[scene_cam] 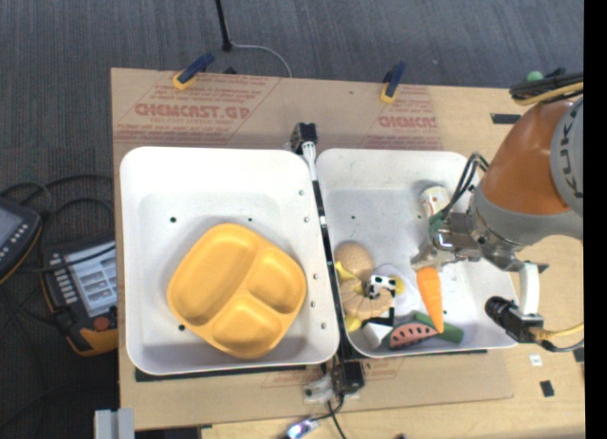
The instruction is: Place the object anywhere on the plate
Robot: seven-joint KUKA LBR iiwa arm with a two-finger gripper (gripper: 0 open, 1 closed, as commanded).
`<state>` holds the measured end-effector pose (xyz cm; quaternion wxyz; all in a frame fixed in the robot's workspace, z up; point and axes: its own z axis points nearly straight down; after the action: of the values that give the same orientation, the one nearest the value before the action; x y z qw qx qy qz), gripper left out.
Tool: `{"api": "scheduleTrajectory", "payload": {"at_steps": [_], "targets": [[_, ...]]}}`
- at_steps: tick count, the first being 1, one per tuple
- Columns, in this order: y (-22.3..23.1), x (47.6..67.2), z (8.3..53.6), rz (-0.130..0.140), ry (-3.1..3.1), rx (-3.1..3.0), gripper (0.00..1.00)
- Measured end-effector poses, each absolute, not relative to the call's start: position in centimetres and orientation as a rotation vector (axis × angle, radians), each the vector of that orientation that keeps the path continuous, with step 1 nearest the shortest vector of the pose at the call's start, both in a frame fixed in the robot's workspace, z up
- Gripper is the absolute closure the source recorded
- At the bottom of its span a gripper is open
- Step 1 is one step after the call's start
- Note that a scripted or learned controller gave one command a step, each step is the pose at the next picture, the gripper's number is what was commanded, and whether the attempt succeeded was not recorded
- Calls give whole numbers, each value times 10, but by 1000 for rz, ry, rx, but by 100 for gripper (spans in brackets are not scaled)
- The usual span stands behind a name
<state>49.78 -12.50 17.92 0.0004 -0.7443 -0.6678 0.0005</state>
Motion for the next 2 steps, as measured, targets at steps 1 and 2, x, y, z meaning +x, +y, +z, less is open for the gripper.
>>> {"api": "scheduleTrajectory", "payload": {"at_steps": [1,2], "targets": [[-143,484,278,1,-2347,-2090,100],[-143,484,287,3,-2348,-2090,100]]}}
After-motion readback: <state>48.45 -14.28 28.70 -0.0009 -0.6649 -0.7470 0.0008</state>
